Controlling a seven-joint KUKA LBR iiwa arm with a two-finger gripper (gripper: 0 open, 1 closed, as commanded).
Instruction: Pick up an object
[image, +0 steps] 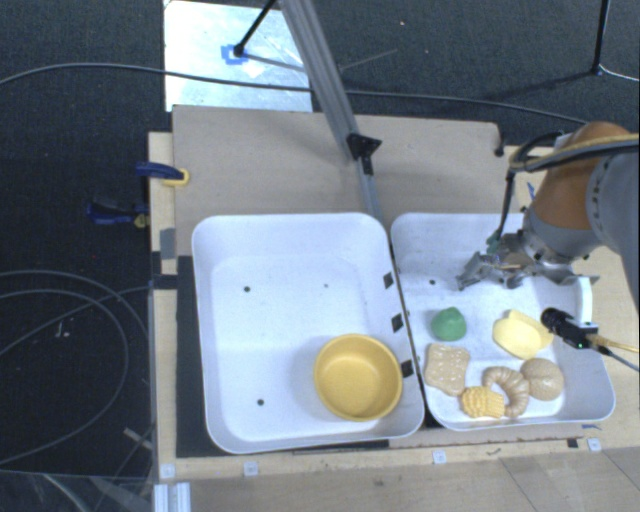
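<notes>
Hovering over the far half of the right-hand white bin (436, 248), the gripper (497, 268), hung from the grey arm (572, 205) that reaches in from the view's right. Impossible to tell, at this slant, whether open or closed. Not visibly clamped on any object.

Lying all in the near half of that same bin, on the camera's side of the gripper and apart from it:
- Nearest to it, a small green rounded piece (449, 323), toward the view's left and close to the wall shared with the other bin.
- On about the same line but further right, a pale yellow wedge (521, 333), almost straight below the gripper in the view.
- Further toward the near rim, a tan square cracker (446, 367), just under the green piece.
- Beside the cracker, a yellow corn cob (482, 402), touching a curled tan pastry (508, 383).
- Right of the pastry and pressed against it, a beige round lump (543, 377), just below the wedge.

Sitting in the left-hand white bin (270, 270), at its near right corner and well apart from the gripper, a yellow bowl (357, 376), upright with mouth up.
</notes>
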